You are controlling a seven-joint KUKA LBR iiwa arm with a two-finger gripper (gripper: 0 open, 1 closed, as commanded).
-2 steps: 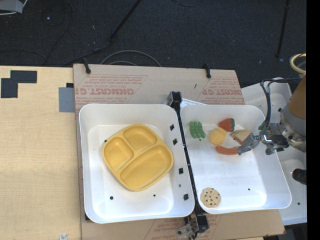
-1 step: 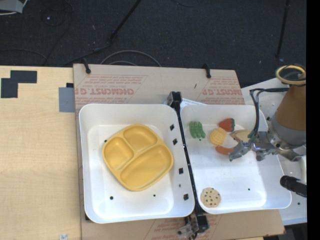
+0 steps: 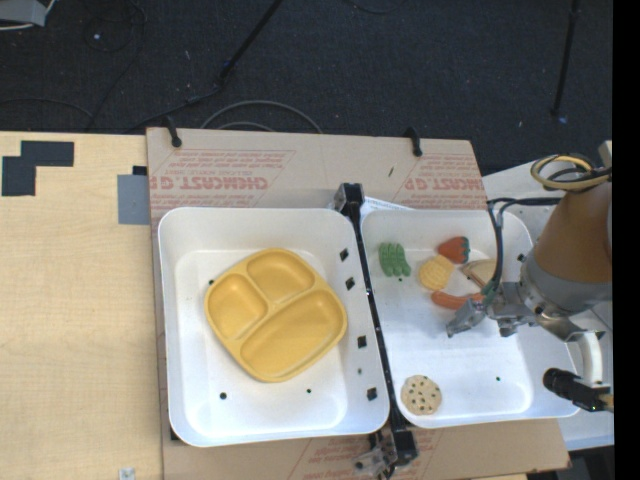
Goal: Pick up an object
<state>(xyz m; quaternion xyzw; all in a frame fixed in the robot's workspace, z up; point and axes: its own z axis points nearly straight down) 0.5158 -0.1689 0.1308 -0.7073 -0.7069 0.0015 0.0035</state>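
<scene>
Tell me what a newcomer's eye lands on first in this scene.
First, the yellow divided plate, lying alone in the left bin. Next, the cluster of small toy foods at the back of the right bin: a green piece, an orange-red piece and a yellow piece, with a chocolate-chip cookie apart at the front. The tool hangs just beside that cluster.

A robotics lab or test workspace, seen from above. A light wooden bench (image 3: pixel 70 308) carries a flat sheet of printed brown cardboard (image 3: pixel 300 173), and on it sit two shallow white plastic bins (image 3: pixel 190 418) side by side. Behind the bench lies dark grey carpet (image 3: pixel 300 58) crossed by loose black cables (image 3: pixel 250 28). A grey industrial robot arm with an orange band (image 3: pixel 570 253) reaches in from the right, trailing yellow and black wiring (image 3: pixel 560 171).
</scene>
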